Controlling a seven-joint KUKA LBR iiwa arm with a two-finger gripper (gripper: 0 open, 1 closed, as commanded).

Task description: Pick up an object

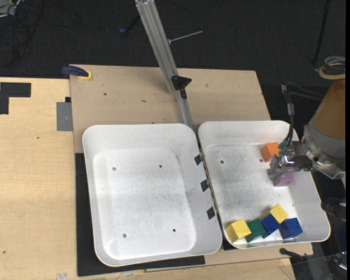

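Observation:
In the right bin lie an orange block near the far right wall and a pale purple block just below it. My gripper hangs low over the right side of this bin, directly above the purple block and just beside the orange one. Along the bin's near edge sit a yellow block, a green block, a second yellow block and two blue blocks.
The left bin lies beside the right one, with a row of black clips along the shared rim. A slanted aluminium rail rises behind the bins. The arm's grey and orange body stands at the right.

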